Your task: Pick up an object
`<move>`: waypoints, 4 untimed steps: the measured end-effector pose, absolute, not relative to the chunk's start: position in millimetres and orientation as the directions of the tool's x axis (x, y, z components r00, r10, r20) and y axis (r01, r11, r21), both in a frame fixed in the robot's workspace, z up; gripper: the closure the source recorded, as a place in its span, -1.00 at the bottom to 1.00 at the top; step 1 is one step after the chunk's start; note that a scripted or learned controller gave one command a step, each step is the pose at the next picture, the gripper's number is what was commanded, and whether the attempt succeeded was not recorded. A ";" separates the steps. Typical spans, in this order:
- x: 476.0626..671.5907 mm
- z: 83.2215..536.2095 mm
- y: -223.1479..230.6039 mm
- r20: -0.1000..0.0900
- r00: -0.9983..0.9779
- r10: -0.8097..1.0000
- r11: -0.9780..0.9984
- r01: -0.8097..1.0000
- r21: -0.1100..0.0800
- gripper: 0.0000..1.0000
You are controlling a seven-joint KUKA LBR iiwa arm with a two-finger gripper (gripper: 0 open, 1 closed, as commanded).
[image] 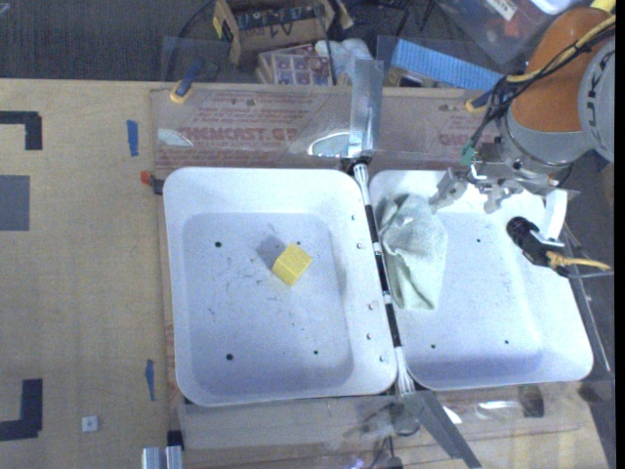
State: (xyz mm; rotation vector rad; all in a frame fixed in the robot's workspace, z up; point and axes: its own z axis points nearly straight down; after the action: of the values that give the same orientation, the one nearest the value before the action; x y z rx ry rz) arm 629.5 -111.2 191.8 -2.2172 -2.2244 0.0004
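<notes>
A small yellow block (292, 264) lies near the middle of the left bin (195, 360). A crumpled pale cloth (415, 249) rests against the left wall of the right bin (547, 360). My gripper (472, 194) hangs over the back of the right bin, just right of and behind the cloth. Its fingers are spread open and hold nothing. The grey arm with its orange band (562, 62) comes in from the upper right.
A black fitting with a yellow cable (532, 240) sits at the right bin's right side. A metal divider (364, 115) and cardboard panels stand behind the bins. Clutter lies beyond the bench's back edge.
</notes>
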 end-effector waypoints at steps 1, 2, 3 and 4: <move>623.8 185.4 -29.4 0.001 -0.135 0.991 0.135 0.991 -0.001 -1.00; 667.5 208.0 49.7 -0.003 -0.440 0.898 0.440 0.898 0.006 -1.00; 667.4 207.8 49.7 -0.003 -0.440 0.898 0.440 0.898 0.005 -1.00; 620.3 142.7 98.8 0.000 -0.661 0.751 0.661 0.751 0.001 -1.00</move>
State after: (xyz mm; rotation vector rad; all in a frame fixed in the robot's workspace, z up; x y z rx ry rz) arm 620.3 98.8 142.7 -1.2946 -2.8635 -0.0019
